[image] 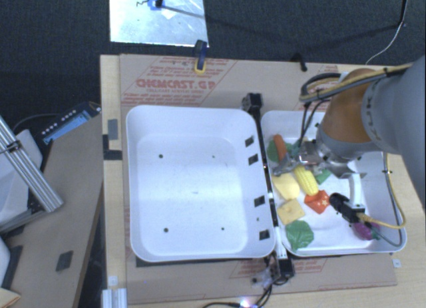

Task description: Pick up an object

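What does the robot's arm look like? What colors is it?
The arm is fat, round and grey, with an orange band near its wrist. Thin black cables loop over it. The gripper at its end is small, dark and metal.

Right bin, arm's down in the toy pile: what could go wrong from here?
1. Clutter: the yellow corn cob toy, pale yellow block and orange-red toy piece lie touching, so a grasp may catch two or nudge them away.
2. The gripper sits near the black divider between the bins; a sideways move might clip it.
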{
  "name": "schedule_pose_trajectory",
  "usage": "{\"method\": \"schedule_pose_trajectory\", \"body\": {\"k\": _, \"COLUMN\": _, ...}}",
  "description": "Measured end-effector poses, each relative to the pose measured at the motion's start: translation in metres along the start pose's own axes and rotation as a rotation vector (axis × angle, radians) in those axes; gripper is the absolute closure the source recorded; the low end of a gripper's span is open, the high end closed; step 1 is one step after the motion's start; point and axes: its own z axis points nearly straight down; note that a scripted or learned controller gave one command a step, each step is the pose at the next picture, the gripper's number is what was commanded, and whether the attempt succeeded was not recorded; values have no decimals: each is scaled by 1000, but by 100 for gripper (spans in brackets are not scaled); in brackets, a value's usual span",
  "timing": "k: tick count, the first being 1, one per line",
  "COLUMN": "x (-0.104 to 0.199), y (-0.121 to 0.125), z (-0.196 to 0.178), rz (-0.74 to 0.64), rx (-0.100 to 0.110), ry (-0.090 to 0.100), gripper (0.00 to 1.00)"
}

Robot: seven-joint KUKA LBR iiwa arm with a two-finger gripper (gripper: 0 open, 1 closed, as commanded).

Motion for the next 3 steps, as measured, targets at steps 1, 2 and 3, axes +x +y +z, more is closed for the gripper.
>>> {"method": "schedule_pose_trajectory", "body": {"k": 1, "x": 1, "y": 2, "z": -16, "rz": -3, "rx": -6, "ry": -1, "gripper": 100}}
{"method": "schedule_pose_trajectory", "body": {"k": 2, "x": 67, "y": 51, "z": -110, "rz": -12, "rx": -11, "ry": 1, "gripper": 100}}
{"method": "schedule_pose_trajectory", "body": {"k": 3, "x": 126, "y": 77, "z": -136, "rz": -11, "rx": -5, "ry": 2, "gripper": 100}}
